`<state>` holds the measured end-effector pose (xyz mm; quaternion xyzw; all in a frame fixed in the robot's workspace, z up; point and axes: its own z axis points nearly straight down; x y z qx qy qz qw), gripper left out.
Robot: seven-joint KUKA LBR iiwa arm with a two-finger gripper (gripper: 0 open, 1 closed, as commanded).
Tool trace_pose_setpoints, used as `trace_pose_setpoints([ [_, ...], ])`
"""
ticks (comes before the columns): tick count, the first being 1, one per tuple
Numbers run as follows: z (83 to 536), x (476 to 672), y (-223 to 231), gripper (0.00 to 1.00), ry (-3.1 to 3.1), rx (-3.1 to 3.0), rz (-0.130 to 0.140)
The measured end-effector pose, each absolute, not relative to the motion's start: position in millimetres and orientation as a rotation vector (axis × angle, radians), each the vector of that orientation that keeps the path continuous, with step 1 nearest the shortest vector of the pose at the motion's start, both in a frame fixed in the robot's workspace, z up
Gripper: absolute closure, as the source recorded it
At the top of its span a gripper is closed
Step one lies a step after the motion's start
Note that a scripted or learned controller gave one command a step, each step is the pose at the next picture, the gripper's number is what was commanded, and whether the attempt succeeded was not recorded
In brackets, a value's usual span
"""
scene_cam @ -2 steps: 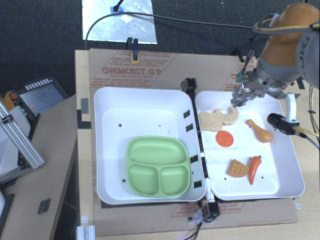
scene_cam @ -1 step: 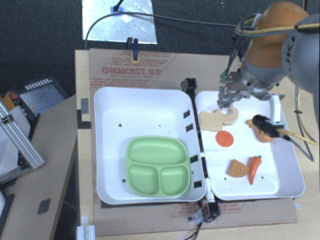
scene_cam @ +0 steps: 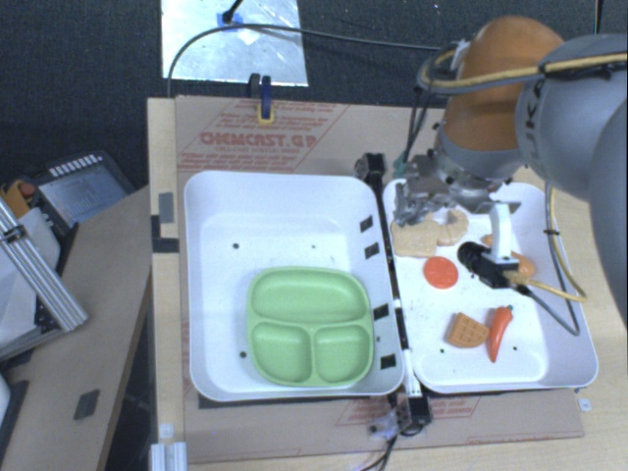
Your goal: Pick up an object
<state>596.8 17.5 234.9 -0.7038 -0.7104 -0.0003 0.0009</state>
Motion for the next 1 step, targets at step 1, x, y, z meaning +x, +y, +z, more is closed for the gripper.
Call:
trace_pose_setpoints([
  [1,242.4,587.2,68.9,1.0,-2.232,-2.21,-0.004],
])
